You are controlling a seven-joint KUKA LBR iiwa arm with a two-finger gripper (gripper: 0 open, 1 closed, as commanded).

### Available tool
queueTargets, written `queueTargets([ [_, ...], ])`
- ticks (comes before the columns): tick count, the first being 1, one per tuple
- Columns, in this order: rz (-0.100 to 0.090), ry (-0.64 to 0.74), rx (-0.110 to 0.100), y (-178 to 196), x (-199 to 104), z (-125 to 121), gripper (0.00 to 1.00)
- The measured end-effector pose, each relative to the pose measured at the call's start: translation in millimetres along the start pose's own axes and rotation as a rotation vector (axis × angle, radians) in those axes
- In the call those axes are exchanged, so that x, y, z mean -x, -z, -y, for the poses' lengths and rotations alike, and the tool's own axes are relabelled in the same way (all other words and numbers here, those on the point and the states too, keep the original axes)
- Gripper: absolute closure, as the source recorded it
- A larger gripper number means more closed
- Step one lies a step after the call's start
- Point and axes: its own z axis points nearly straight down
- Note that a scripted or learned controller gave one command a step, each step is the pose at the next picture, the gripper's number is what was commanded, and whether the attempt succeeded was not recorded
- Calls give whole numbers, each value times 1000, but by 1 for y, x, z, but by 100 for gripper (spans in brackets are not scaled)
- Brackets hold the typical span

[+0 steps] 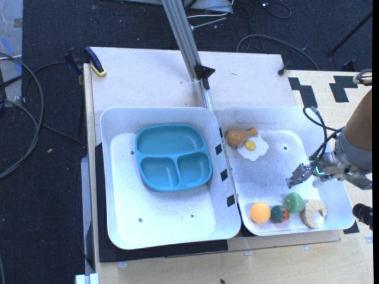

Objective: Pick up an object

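With the tool (298, 177) hovering over the right bin (278, 136), whether spread or closed I cannot tell, it should descend squarely onto the green toy (293, 202) just nearer, clear of the orange ball (259, 212).

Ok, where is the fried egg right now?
The fried egg lies in the right bin, near its far left corner, touching the drumstick beside it.
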Motion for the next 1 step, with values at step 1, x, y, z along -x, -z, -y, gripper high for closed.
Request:
queueTargets([
  [1,1,0,2,1,0,-1,0],
])
